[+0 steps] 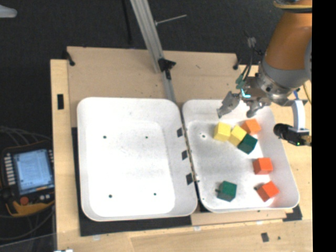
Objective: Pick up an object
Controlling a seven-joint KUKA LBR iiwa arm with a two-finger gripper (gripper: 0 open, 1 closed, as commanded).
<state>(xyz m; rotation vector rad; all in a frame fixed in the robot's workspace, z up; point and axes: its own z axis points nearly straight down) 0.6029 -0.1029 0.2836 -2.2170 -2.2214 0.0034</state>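
The arm (287, 41) reaches in from the right, its orange band above a grey wrist, and its end effector (240, 108) hangs over the far edge of the right bin (210, 201), fingers (228, 106) spread apart with nothing between them. Just below it sits a tight cluster of blocks: two yellow blocks (229, 133) touching each other, an orange block (252, 125) beside them toward the far right, and a dark green block (247, 143) pressed against the nearer yellow one. Farther down the bin lie another orange block (262, 165) and a third orange block (267, 190) near the front right corner (this one turned at an angle), with a second green block (227, 190) apart from them toward the bin's front middle. The left bin (128, 156) lies alongside, the two touching along their inner edges on the wooden counter (110, 67). A slanted metal pole (149, 30) rises behind the bins, and a handheld control pendant (29, 173) with a lit screen sits off the counter's left side.
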